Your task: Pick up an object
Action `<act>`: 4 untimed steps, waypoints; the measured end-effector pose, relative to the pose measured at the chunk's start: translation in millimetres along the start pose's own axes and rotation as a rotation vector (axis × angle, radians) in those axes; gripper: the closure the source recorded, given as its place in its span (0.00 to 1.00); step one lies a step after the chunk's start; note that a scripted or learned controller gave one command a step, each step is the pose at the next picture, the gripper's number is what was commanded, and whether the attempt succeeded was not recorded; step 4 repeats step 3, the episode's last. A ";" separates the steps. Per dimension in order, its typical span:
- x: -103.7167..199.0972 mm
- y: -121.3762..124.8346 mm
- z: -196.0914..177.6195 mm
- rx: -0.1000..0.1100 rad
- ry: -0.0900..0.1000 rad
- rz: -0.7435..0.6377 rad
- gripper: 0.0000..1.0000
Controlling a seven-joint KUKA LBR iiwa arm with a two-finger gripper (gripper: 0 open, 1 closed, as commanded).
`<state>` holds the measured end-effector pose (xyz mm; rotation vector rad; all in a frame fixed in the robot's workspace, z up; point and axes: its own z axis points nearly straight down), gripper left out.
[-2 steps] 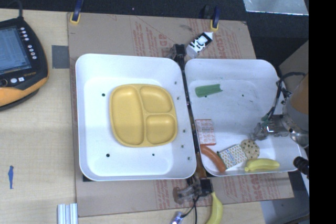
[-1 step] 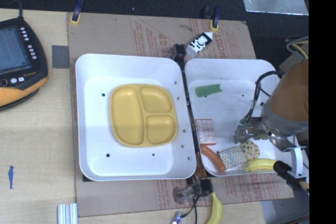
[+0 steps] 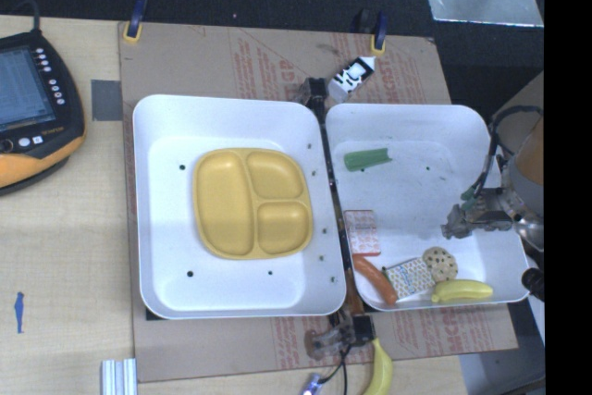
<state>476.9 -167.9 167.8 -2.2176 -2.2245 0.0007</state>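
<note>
I see the gripper (image 3: 462,219) low over the right bin (image 3: 416,120), close to that bin's right wall, about halfway along it. No object sits between its fingers, and I cannot tell from this angle whether it is released or clenched.

The things I could pick all lie in the right bin. A green block (image 3: 367,159) rests near the bin's far-left part, well apart from the gripper. Along the left wall lies a small pink-and-white packet (image 3: 362,232). At the near edge a hot dog (image 3: 375,280) slants toward the near-left corner, just beside a checkered packet (image 3: 409,277); a cookie (image 3: 440,264) touches that packet's right end, and a yellow banana (image 3: 462,291) lies against the near wall, just below the cookie.

The left bin (image 3: 157,199) carries a yellow divided plate (image 3: 252,202) at its middle. A teach pendant (image 3: 32,111) sits at the bench's left edge.
</note>
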 end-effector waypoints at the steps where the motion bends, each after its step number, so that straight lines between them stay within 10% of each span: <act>1: 93.3 0.4 -24.0 0.001 0.000 -0.005 1.00; 2: 236.9 11.3 -23.9 0.002 -0.001 -0.004 1.00; 3: 147.7 27.6 -82.0 0.001 0.000 0.001 1.00; 4: 147.7 27.6 -82.0 0.001 0.000 0.001 1.00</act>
